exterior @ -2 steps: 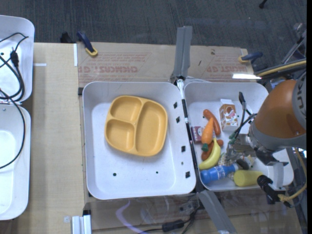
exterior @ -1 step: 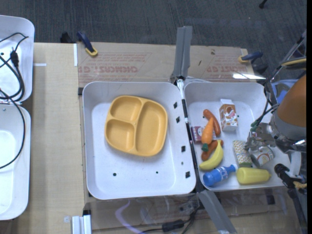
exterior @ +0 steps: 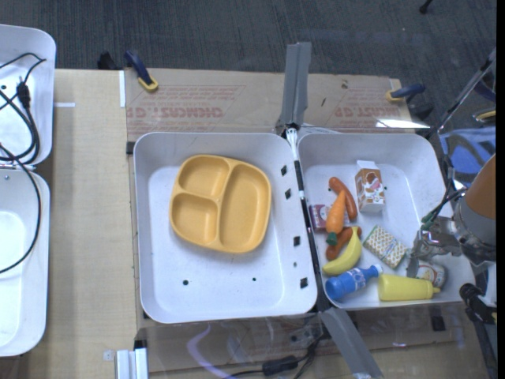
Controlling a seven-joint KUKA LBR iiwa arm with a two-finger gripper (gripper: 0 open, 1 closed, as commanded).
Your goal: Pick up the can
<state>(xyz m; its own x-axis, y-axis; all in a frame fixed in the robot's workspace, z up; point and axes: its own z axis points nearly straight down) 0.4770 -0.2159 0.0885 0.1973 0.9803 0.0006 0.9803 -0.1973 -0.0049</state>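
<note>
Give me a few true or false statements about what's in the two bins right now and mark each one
1. The yellow divided plate lies in the left bin. True.
2. The banana lies in the left bin. False: it is in the right bin.
3. The blue bottle lies beside the yellow bottle. True.
4. The end effector hangs over the plate. False: it is over the right bin, near the can.
5. The carrot stands upright. False: it lies flat.

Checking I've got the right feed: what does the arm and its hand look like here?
At the right edge, a grey arm with an orange band above the wrist. Its hand is a small metallic, silver-grey two-finger unit, with thin dark cables running alongside it.
</note>
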